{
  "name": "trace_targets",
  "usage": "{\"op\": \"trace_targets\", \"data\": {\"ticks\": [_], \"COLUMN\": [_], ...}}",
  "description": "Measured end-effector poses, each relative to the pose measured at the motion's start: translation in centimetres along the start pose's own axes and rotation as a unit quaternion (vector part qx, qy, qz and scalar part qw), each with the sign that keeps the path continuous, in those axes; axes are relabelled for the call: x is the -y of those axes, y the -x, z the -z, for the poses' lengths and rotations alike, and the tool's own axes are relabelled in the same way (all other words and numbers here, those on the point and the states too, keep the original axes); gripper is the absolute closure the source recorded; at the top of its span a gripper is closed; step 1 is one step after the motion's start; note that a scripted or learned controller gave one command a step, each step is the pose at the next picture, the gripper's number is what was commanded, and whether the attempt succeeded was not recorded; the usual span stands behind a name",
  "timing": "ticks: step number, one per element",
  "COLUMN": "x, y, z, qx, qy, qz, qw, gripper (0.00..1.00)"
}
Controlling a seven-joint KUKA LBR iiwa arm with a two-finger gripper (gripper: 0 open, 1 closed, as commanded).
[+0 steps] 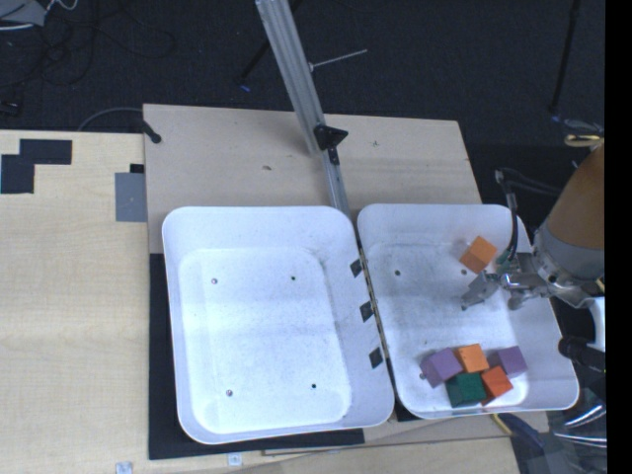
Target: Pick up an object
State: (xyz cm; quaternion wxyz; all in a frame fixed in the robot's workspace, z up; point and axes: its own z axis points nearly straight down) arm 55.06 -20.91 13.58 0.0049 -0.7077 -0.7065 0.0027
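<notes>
The gripper (491,291) is hanging over the right bin (415,235) with its two fingers spread apart and nothing between them. An orange block (479,254) is lying just beyond it, toward the far right of that bin (tilted, apart from the fingers). At the near right corner a cluster is sitting packed together: two purple blocks (441,365), an orange one (472,356), a green one (465,390). The left bin (188,265) is lying alongside. A metal rail (296,77) is slanting in from the far side. The arm (578,215) is being cut off at the right edge.
</notes>
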Motion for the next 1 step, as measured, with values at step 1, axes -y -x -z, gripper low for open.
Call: {"op": "trace_targets", "data": {"ticks": [1], "x": [-7.33], "y": [0.02], "z": [-4.58], "qx": [0.002], "qy": [0.007], "qz": [0.002], "qw": [1.0000], "gripper": [0.00]}}
